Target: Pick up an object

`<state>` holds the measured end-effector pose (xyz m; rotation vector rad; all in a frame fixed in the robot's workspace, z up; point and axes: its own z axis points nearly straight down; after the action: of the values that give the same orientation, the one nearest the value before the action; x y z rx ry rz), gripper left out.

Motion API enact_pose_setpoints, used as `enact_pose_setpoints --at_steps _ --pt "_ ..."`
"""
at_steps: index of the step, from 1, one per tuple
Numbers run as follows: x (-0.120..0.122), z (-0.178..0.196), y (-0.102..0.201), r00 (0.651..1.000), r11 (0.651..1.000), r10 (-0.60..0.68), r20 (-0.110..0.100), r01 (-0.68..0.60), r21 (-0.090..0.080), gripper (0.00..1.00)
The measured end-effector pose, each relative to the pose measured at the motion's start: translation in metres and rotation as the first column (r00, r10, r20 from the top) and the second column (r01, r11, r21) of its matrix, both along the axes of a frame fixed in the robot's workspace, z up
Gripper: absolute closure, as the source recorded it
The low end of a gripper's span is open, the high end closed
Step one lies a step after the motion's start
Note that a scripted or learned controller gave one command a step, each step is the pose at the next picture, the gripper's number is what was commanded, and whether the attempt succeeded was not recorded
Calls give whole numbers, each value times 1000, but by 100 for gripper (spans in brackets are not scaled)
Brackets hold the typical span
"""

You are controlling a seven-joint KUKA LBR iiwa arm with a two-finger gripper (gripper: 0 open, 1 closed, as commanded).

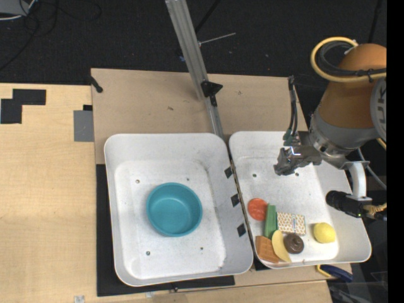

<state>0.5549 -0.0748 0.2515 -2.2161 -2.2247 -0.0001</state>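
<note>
The arm reaches in from the right, and its gripper [287, 165] hangs over the bare upper part of the right bin [252, 145], well apart from the objects. This reads as the approach step: nothing is between the fingers, and no object has left the floor of the bin. Whether the fingers are spread or closed I cannot tell, since the tool is dark and small against the white at this slant. The candidates for picking all sit clustered along the near edge of the right bin: a red ball [257, 208] just beside a green block [271, 220], a patterned square piece [291, 223], a dark round piece [293, 243] resting against a yellow wedge [280, 245] and an orange slab [268, 250], and a yellow ball [324, 233] standing a little apart to the right. The left bin [120, 153] holds 1 teal bowl [175, 208]. The next move probably calls for travelling toward the near edge and descending on 1 item; the yellow ball looks the easiest, having free space around it, while the crowded pieces risk a fouled grasp.
</note>
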Motion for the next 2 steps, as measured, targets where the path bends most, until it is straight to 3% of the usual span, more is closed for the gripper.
enact_pose_setpoints --at_steps 1,2 --pt "5 3 50 1000 1000 -1 0 1 0 100" --pt "1 -16 100 1000 1000 0 -1 0 -1 100"
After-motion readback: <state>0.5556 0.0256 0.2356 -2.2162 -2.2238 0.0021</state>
